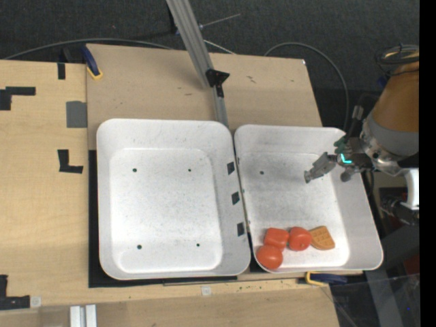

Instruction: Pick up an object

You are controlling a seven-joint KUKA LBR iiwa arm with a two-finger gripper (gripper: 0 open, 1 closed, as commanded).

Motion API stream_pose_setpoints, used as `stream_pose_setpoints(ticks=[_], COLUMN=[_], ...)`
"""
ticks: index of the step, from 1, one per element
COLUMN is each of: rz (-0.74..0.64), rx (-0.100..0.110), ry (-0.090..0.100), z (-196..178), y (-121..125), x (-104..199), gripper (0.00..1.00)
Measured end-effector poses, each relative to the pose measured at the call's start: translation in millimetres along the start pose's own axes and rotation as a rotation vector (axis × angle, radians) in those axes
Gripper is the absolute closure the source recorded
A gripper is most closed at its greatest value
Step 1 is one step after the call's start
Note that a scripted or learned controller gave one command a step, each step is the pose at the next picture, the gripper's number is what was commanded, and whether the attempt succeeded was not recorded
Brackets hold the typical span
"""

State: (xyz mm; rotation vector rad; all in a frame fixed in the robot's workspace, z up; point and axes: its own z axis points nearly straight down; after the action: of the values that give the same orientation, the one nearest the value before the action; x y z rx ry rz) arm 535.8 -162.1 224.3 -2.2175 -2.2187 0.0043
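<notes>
Hovering over right bin [354,203] near its far-right rim: gripper [325,170], finger spread impossible to tell. Crowding near edge: three tomatoes [281,244], biscuit [322,238]. Lying open: bin's upper floor.

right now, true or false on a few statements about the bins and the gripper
1. Three red pieces lie in the right bin. True.
2. The orange cracker sits in the left bin. False: it lies in the right bin, beside the red pieces.
3. The gripper is over the right bin. True.
4. The gripper holds a red piece. False: the red pieces lie at the bin's near edge, apart from it.
</notes>
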Motion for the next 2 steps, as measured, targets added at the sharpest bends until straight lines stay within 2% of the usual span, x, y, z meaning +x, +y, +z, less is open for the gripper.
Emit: stream_pose_setpoints(ticks=[1, 2], rz=[-0.001, -0.001], rx=[-0.004, 0.001], ry=[-0.001, -0.001], z=[-2.1, 41.4], y=[0.9, 0.6], x=[-0.1, 2.1], gripper=[0.0, 0.0])
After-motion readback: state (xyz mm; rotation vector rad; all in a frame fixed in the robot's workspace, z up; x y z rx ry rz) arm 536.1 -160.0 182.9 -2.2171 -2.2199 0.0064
